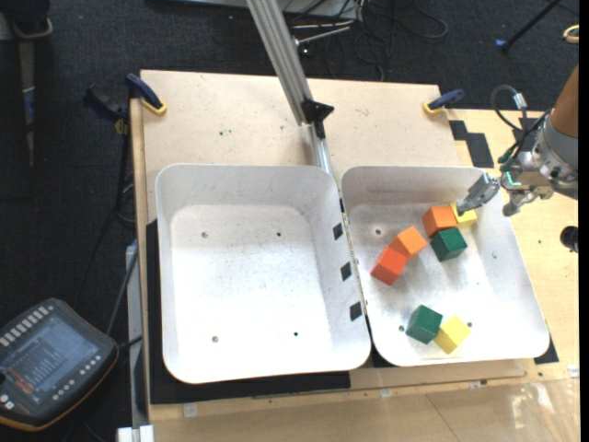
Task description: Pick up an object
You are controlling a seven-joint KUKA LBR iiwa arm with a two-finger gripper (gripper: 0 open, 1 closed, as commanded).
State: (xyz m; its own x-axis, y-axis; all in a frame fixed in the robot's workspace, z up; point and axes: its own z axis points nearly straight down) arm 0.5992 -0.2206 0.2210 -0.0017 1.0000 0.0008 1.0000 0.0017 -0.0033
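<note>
End effector [498, 194]: 2 fingers spread apart with nothing between them, poised at the right bin's [515, 256] far right rim.
Nearest target: small yellow block [467, 215], just beside the left fingertip, touching an orange block [440, 219].
Likely reason: lined up to descend on that cluster.
Other blocks: green block [449, 243], 2 more orange, 1 green-yellow pair near the front.

bins [248, 187]: I see white, finely speckled
blocks: orange [441, 219], green [424, 324], yellow [452, 333]
counter [239, 118]: pale beige
</note>
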